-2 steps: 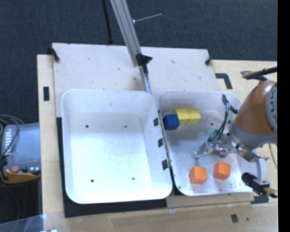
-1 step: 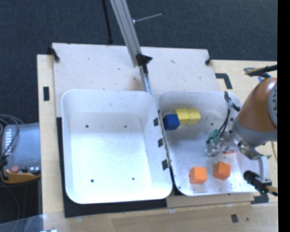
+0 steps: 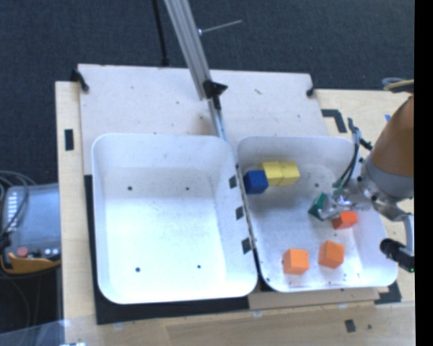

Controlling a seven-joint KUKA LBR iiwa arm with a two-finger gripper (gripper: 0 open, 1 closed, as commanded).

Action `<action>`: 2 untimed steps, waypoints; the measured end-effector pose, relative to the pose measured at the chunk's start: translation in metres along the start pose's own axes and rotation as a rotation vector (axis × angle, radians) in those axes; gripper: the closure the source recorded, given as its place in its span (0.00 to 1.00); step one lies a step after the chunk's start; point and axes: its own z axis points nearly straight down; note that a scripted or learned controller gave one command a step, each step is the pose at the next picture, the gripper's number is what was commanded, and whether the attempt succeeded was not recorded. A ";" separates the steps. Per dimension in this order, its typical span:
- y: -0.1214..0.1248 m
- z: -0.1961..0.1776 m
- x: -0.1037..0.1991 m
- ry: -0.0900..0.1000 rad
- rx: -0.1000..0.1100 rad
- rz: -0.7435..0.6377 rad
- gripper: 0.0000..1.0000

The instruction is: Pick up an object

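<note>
Blocks lie scattered in the right-hand bin (image 3: 303, 150), and the tool (image 3: 330, 209) hangs low among them. An orange-red block (image 3: 344, 220) sits just beside the tool on its arm side, touching or nearly touching the fingertips; whether it lies between the fingers cannot be told from this angle, nor whether the tool is spread or clenched. A small green piece (image 3: 318, 207) shows right at the tool's tip on the far side from the arm; it may be an object or part of the tool. Nearer the camera than the tool rest two orange cubes, one (image 3: 331, 254) close below it and another (image 3: 296, 260) further toward the bin divider. Beyond the tool, toward the left bin (image 3: 166, 215), a yellow block (image 3: 281, 172) lies touching a blue cube (image 3: 255, 182) at its end.

The arm (image 3: 393, 157) enters from the right edge, its orange band above a grey wrist, which slants down and inward over the bin's right wall so the tool points toward the bin floor. Both bins rest on the worktop (image 3: 130, 99).
</note>
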 end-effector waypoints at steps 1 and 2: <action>-0.006 -0.047 -0.004 0.000 0.000 0.002 1.00; -0.005 -0.046 -0.005 0.001 0.004 -0.001 1.00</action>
